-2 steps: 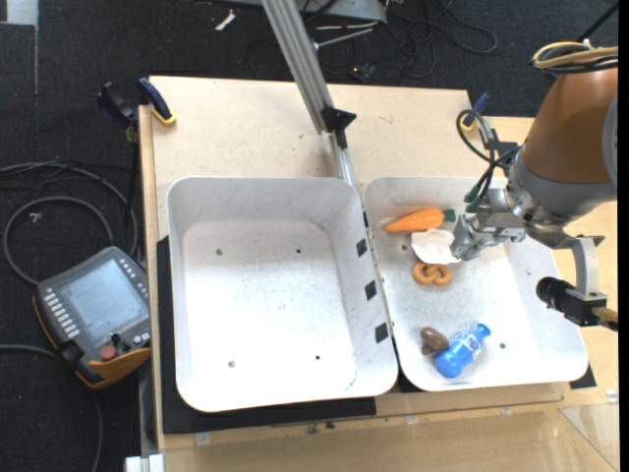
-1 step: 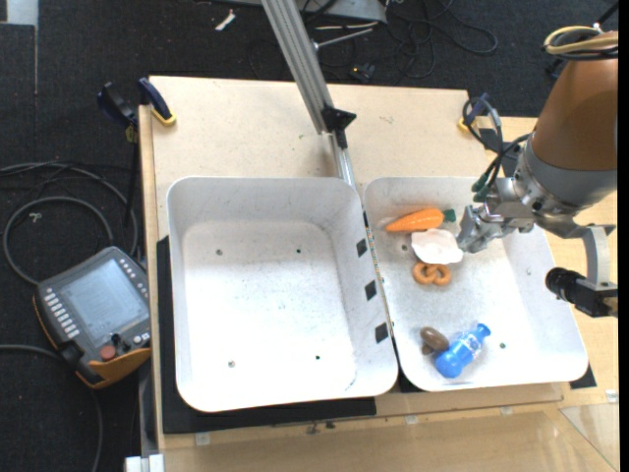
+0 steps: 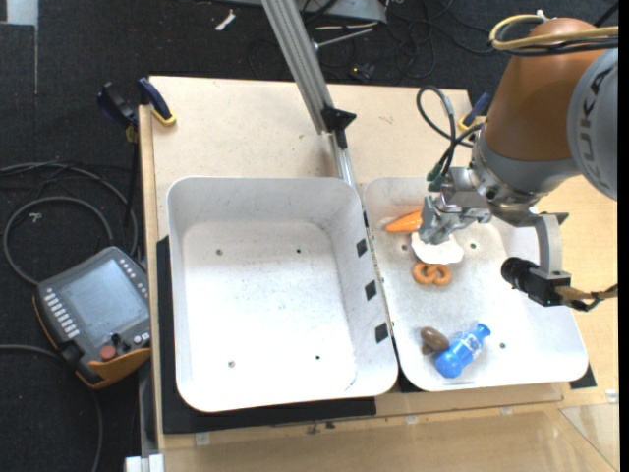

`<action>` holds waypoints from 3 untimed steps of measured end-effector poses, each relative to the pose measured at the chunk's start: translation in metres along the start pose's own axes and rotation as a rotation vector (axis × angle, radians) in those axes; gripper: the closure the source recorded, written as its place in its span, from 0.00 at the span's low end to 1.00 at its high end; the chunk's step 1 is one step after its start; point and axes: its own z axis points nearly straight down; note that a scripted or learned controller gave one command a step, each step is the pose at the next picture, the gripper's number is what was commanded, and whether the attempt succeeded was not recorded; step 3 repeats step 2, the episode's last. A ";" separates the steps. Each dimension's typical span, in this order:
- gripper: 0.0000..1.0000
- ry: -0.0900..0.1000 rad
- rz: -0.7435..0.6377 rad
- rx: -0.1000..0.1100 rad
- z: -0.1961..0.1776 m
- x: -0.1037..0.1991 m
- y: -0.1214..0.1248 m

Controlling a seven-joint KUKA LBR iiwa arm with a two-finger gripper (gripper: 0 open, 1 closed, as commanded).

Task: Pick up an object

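Gripper low in right bin, right over white piece; honestly can't tell from my feed how it's set or if it's got anything. Orange carrot-looking thing just beside it at 9 o'clock. Pretzel touching white piece at 6. Brown lump and blue bottle well apart, 6 o'clock side. Left bin at 9.

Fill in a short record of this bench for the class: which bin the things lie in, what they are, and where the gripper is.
bins: left bin and right bin, side by side
things in right bin: carrot, white piece, pretzel, brown lump, blue bottle
gripper: low over the right bin, just above the white piece, beside the carrot
grasp: cannot tell
arm: reaches in from the right
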 end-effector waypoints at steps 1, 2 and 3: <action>1.00 0.000 -0.001 0.001 0.014 0.060 0.019; 1.00 0.000 0.000 0.002 0.037 0.115 0.037; 1.00 0.000 0.000 0.002 0.037 0.115 0.037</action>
